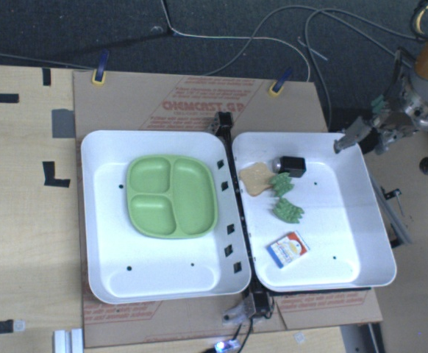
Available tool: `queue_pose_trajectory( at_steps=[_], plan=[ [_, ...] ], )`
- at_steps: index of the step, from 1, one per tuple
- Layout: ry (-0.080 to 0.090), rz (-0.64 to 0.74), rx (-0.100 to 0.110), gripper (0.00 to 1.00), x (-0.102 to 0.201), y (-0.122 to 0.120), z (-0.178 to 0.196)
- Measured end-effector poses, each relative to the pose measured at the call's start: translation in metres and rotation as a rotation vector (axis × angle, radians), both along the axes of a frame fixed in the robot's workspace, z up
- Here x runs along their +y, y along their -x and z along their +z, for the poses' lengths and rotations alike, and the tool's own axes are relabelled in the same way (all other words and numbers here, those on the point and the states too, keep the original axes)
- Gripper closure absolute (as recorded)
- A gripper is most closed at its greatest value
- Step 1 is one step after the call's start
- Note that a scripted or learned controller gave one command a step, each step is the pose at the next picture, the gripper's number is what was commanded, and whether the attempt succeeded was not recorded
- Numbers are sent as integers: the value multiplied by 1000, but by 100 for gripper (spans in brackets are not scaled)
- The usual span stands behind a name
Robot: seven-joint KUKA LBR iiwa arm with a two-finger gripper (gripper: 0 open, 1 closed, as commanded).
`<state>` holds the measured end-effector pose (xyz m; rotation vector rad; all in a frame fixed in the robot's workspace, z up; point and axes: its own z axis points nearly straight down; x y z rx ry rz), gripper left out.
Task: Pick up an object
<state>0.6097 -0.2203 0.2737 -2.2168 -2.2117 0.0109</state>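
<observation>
From the camera fixed above the bench, the gripper (pixel 359 140) hangs at the upper right corner of the right bin (pixel 346 219), over its rim, with the grey arm (pixel 409 101) trailing off to the right. Nothing lies between its tips; whether the jaws are parted or closed I cannot tell at this size.

Every candidate for the pick sits in the right bin, and all of them lie left of and below the gripper, toward the bin's middle. Nearest is a small black block (pixel 293 165), just left of the gripper along the bin's upper part, its long axis running roughly left to right. Touching or just beside it is a tan, bread-like piece (pixel 256 177), set against the divider between the bins. Two green leafy toy pieces follow: one (pixel 282 184) just under the black block, the other (pixel 288 211) a little lower. A small blue and white card or packet (pixel 287 249) lies well apart, tilted, near the bin's lower part. That makes five loose objects.

The left bin (pixel 104 219) holds one green divided plate (pixel 172 196) with three compartments.

The coming move, as I judge it, is a reach leftward and down into the bin, the black block being closest.
</observation>
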Motion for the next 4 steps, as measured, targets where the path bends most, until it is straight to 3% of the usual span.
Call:
queue_pose_trajectory(
  at_steps=[1, 3, 4],
  plan=[
    [3, 3, -11, 0, 1, -2, 7],
    [2, 4, -6, 0, 1, -2, -81],
    [1, 5, -5, 0, 5, -6, -144]
  ],
)
